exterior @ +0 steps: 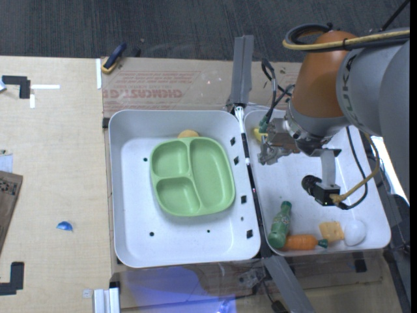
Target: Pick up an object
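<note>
Over the right bin [371, 194], the hand [268, 154] hovers at the far left corner; I cannot tell its grip. Along the near edge lie a green bottle [281, 223], carrot [301, 242], cracker [331, 231] and white ball [354, 233].

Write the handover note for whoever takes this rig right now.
End effector: low over the upper left part of the right bin; no object seen in its grip.
Right bin's near edge: green bottle, carrot, yellow block, white ball.
Left bin: green divided plate, with a small yellow thing just behind it.
Done: nothing picked up yet.
Left: move to an object, grasp it and lift.
</note>
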`<state>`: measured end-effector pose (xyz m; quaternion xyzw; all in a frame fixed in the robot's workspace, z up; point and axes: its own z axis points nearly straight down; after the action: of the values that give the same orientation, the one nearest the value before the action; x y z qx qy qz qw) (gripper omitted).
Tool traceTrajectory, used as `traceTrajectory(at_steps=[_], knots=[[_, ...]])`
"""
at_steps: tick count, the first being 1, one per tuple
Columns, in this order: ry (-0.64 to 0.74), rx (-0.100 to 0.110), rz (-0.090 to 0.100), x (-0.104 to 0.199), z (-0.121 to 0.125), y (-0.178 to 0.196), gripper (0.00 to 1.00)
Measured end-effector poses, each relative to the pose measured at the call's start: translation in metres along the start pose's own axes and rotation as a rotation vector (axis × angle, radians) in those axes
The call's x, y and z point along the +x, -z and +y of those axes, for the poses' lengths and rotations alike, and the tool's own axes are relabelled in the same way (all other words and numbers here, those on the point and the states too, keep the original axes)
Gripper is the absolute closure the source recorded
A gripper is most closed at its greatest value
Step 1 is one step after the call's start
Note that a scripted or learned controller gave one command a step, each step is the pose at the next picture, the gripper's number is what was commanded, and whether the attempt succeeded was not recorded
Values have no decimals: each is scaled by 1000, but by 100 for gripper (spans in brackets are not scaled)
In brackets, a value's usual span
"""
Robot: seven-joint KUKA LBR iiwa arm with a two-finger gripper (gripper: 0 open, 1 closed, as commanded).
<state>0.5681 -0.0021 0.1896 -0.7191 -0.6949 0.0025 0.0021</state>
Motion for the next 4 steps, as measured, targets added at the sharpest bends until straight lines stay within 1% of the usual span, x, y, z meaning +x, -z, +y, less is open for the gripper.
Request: traceTrajectory(at_steps=[1, 2, 3, 4], knots=[[117, -4, -2, -62, -20, 65, 100], [117, -4, -2, -62, -20, 65, 0], [345, -5, -1, -81, 52, 1, 0], [449, -6, -2, -112, 95, -70, 0]])
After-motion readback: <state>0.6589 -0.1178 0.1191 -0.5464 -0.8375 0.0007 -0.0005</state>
